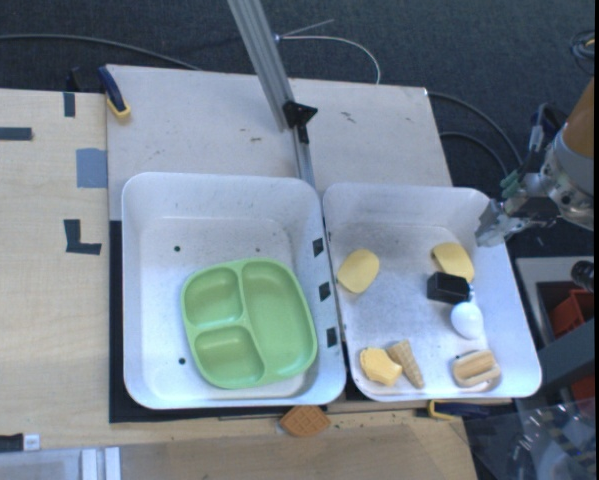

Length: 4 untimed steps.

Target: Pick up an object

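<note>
Several small items lie in the right bin [379, 200]: a yellow round piece [358, 269], a yellow wedge [453, 260], a black block [447, 288] touching it, a white egg [467, 320], a cone [407, 362], a yellow lump [380, 366] and a hot dog [474, 367]. The end effector [494, 224] sits at this bin's right rim, above the wedge — how wide it stands I cannot tell. A descent here could strike the rim, or catch wedge and block together since they touch. The egg looks smooth and likely to slip. The left bin [149, 228] holds a green divided plate [249, 321]; a cookie [304, 421] lies on the counter [199, 118].
</note>
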Each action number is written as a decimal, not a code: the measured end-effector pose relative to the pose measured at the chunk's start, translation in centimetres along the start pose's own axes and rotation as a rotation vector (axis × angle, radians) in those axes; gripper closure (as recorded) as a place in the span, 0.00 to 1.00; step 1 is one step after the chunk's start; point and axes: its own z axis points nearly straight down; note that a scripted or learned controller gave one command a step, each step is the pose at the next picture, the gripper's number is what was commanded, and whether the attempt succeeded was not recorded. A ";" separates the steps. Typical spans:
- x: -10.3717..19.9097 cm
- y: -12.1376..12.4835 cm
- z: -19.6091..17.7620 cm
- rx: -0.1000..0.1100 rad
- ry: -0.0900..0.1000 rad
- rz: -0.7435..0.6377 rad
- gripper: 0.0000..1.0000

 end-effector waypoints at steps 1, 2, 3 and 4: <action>4.2 2.2 0.5 0.006 0.002 -0.003 1.00; 10.0 3.0 1.1 0.006 0.003 -0.005 1.00; 14.3 5.4 2.4 0.007 0.002 -0.004 1.00; 19.6 6.5 4.2 0.008 0.003 -0.004 1.00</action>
